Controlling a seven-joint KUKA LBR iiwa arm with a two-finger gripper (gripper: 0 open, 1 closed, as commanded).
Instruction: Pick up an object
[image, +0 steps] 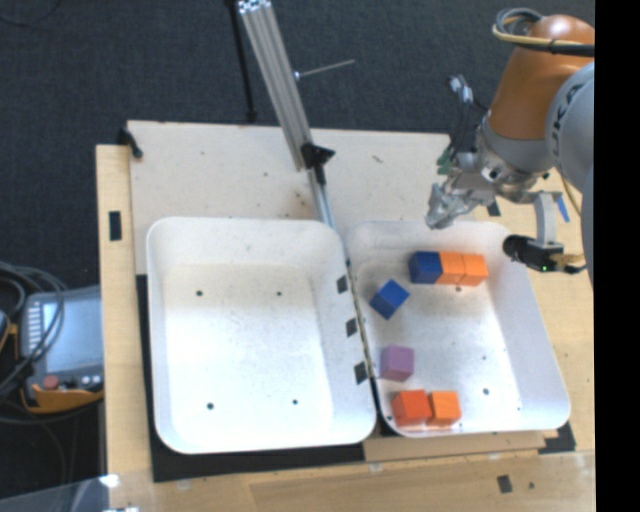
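Observation:
The right bin (520, 330) holds several blocks. A dark blue block (425, 266) sits against an orange block (462, 269) near the bin's far edge. A second blue block (390, 297) lies tilted just left of them. A purple block (397, 362) rests near the left wall, and two orange blocks (425, 407) lie side by side at the near edge. My gripper (443, 212) hangs above the bin's far rim, just beyond the dark blue block, with nothing seen between its fingers.
The left bin (250, 330) stands beside the right one. A slanted metal rail (285, 95) reaches down to the gap between the bins. A grey device with cables (55, 345) sits off the bench at the left.

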